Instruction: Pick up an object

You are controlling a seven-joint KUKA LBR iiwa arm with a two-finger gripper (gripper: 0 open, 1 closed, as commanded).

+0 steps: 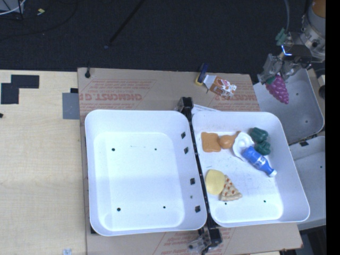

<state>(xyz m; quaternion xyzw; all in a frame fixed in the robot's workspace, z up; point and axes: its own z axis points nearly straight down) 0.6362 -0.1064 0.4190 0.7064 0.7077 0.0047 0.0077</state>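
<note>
One object, purple grapes, hangs pinched between the jaws of the gripper, raised at about two o'clock, outside the right bin. Judged from this, the pick looks done; only holding remains. Toast, bottle and pizza lie in that bin; the left bin sits beside it.

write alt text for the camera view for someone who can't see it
The gripper holds purple toy grapes above the bench, past the right bin. That bin holds a blue bottle, pizza slice and other toy food.
</note>
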